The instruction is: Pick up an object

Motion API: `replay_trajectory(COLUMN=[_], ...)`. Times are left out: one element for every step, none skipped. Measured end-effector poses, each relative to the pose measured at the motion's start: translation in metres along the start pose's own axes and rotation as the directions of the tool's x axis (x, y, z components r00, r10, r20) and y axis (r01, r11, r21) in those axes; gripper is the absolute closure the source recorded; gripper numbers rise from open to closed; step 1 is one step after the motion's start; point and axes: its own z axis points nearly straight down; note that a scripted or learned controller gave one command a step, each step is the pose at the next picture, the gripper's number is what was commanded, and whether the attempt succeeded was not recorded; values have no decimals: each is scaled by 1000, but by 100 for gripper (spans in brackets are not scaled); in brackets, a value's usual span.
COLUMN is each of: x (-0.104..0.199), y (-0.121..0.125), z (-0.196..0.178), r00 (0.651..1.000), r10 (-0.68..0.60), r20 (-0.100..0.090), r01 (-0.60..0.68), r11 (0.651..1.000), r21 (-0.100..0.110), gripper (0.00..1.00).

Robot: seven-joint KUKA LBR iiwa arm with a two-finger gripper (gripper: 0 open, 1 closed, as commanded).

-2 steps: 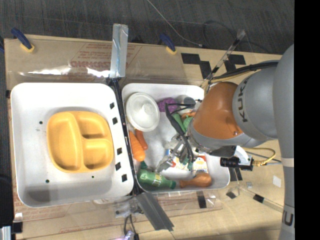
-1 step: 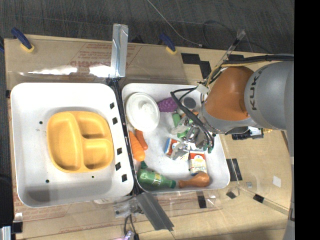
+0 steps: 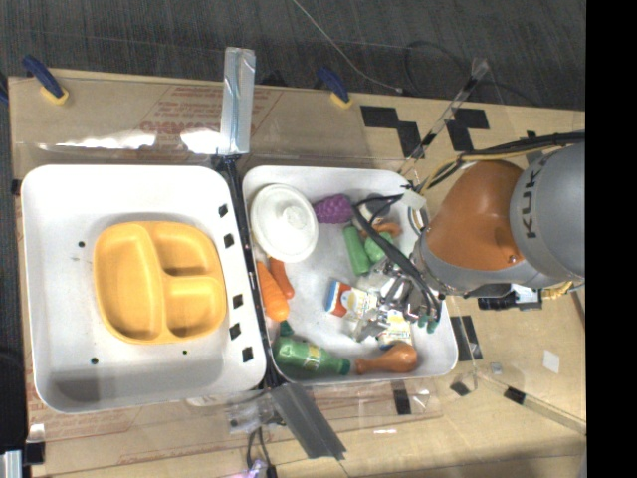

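1. I see two white bins side by side. The left bin lies well to the pincer's left; the right bin lies under the pincer.
2. The arm, grey with an orange band, enters from the right and ends over the right bin's lower right part.
3. A yellow divided tray sits in the left bin, well apart from the pincer.
4. A white round lid lies up and left of the pincer.
5. A green bottle lies below and left of the pincer, along the near wall.
6. The pincer is low among the clutter. I cannot tell whether it is released or clenched.
7. A brown drumstick lies just below the pincer.
8. A small carton lies just left of the pincer.
9. A purple grape bunch lies above and left of the pincer.
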Motion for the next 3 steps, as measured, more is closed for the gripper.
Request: replay_trajectory(x=[0,-21,-43], y=[0,8,18], z=[0,-1,-1], r00=[1000,966,917], r10=[0,-259,-399], r20=[0,2,2], r01=[0,259,399], r11=[1000,966,917], r21=[0,2,2], gripper=[0,0,0])
